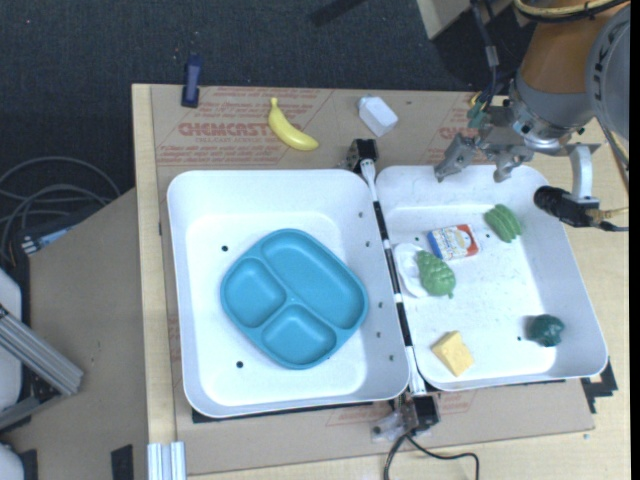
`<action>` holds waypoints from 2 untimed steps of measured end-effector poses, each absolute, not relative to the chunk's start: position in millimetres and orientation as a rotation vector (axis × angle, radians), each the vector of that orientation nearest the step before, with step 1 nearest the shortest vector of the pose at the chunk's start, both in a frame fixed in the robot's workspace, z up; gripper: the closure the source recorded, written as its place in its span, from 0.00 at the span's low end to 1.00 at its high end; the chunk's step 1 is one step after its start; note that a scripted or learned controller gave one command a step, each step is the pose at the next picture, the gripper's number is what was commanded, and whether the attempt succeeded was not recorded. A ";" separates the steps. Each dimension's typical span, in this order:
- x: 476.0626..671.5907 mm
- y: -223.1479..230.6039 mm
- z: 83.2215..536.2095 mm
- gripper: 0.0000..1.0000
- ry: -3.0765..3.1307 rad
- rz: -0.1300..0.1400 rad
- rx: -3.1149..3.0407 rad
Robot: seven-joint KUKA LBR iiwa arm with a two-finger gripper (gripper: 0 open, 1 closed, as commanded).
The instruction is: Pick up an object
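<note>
My gripper (474, 166) hangs over the far edge of the right bin (572, 268), its two fingers spread apart with nothing between them. Below it in that bin lie a green oblong piece (503, 222), a small white, blue and red packet (452, 241), a bumpy green toy (435, 273) on a white scrap, a yellow block (452, 352) and a dark green lump (545, 330). The green oblong piece is the nearest to the gripper, a little in front of it and to the right.
A blue divided plate (292, 296) fills much of the left bin (190, 218). Behind the bins, on the bench, lie a yellow banana (290, 128), a white block (377, 115) and a small blue item (191, 80). Cables trail near the arm's wrist.
</note>
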State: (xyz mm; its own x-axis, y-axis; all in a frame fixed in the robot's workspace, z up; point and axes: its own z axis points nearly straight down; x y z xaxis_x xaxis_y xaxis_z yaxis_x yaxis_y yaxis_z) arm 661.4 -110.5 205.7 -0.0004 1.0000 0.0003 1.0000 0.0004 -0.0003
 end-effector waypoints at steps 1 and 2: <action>612.8 -91.9 148.8 0.00 -2.220 0.002 -2.220; 562.5 -65.9 184.7 0.00 -2.220 0.001 -2.219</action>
